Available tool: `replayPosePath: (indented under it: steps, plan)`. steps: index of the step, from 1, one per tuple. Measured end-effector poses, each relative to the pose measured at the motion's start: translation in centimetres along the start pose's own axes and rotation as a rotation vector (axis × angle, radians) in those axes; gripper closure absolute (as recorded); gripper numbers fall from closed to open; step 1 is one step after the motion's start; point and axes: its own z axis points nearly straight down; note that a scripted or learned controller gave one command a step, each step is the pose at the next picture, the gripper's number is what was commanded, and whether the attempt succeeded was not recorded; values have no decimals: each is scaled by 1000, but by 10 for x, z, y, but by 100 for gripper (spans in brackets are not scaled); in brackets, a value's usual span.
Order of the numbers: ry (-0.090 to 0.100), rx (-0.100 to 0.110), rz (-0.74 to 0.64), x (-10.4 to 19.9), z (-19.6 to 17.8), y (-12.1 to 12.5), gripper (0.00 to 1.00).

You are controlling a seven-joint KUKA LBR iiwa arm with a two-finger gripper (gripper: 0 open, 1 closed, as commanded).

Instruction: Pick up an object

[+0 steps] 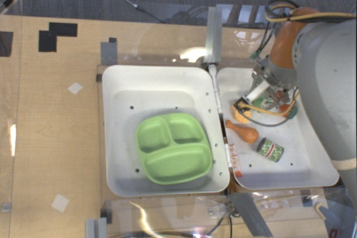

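Pincer (266, 101), state untellable, near right bin's (304, 167) far edge: best centred across orange toy's (244, 132) narrow neck, clear of green can (270, 149), before closing.

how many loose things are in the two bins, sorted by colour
green: 1, the green divided plate in the left bin
orange-brown: 1, the club-shaped thing in the right bin
green and red: 1, the small can in the right bin
total: 3
Anything under the gripper cannot be told from its cables.
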Motion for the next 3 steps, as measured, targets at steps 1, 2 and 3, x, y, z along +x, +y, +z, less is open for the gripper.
replayPosePath:
  steps: [1, 2, 3]
  plan:
    - [2, -6, -73, -62, 6, 46, 100]
    - [2, -2, -196, -50, -84, -21, 100]
    - [0, -2, 32, -3, -34, 34, 100]
